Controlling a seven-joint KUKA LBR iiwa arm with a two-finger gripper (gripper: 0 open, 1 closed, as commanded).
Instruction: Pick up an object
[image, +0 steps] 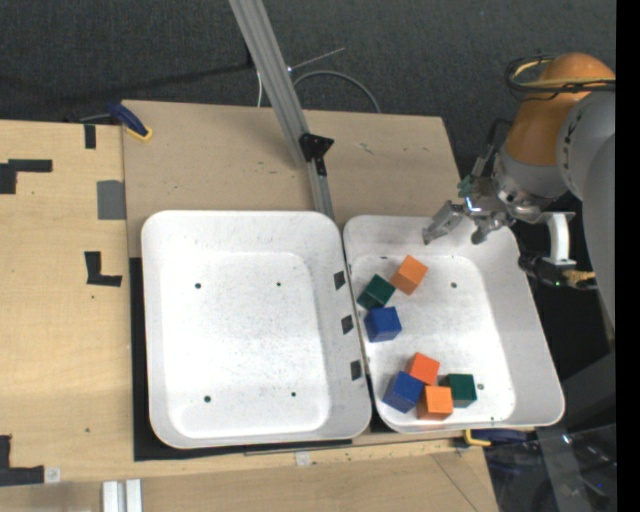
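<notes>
My gripper (458, 226) hangs w/ fingers apart, nothing between them, over the upper rim of the right bin (530, 340). Nearest pick, an orange cube (410, 273), sits just below-left of it in frame, beside a green cube (377, 292).

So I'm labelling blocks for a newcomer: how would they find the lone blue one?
Look in the right bin. Three blocks sit in its upper half; the blue block is the lowest, just below a green block. The other blue block is packed in the cluster below.
</notes>
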